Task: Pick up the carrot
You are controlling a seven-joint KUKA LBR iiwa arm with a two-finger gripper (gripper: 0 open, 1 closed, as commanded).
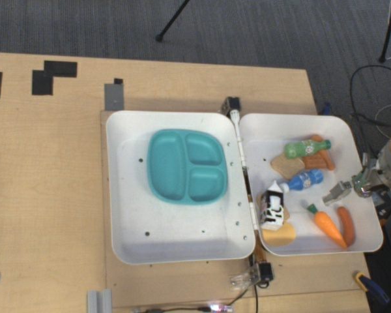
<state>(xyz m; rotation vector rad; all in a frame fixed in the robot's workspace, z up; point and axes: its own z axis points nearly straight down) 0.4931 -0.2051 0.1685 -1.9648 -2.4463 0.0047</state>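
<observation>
Low over the right bin (371, 243), the pincer (342, 190) hangs spread above the carrot (327, 225).

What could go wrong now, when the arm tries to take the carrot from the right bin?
The carrot lies right beside a red sausage, so the tool might catch the sausage instead. Both lie near the right bin's front wall, which may block one finger. The tool is above the carrot in the image, not yet on it.

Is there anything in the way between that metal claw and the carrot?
Nothing visible does. The gripper hangs at the right bin's right side, just above the carrot, with bare bin floor between. The red sausage lies beside the carrot, not in between.
</observation>
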